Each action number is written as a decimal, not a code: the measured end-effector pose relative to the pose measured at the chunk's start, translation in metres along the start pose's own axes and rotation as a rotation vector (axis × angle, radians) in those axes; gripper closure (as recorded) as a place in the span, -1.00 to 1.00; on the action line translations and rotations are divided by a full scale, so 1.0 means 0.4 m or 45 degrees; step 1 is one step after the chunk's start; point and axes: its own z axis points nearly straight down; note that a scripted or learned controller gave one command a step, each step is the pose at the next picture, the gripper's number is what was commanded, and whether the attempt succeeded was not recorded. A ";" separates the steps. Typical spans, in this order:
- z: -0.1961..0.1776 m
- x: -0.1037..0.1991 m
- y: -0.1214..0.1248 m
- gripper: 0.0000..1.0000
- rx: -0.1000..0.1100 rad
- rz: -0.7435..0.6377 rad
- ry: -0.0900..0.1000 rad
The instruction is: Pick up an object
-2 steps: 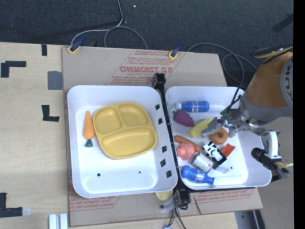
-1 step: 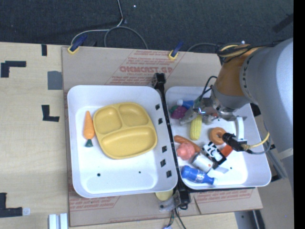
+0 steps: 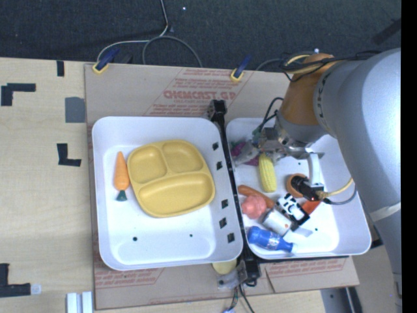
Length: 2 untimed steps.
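Our arm (image 3: 365, 116) hangs over the right bin (image 3: 345, 240); gripper (image 3: 270, 142) state we cannot tell. We judge the corn (image 3: 266, 172) near the bin's far edge light and stiff; grasp across its middle.

Bulky grey arm (image 3: 371, 122), orange band (image 3: 301, 100) above wrist, thin yellow cable looping alongside

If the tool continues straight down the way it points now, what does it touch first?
Most likely the toy corn cob, which lies directly below the tool in the right bin; depth is hard to judge from above.
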 end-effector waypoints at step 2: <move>0.009 -0.015 0.086 -1.00 0.065 0.002 0.015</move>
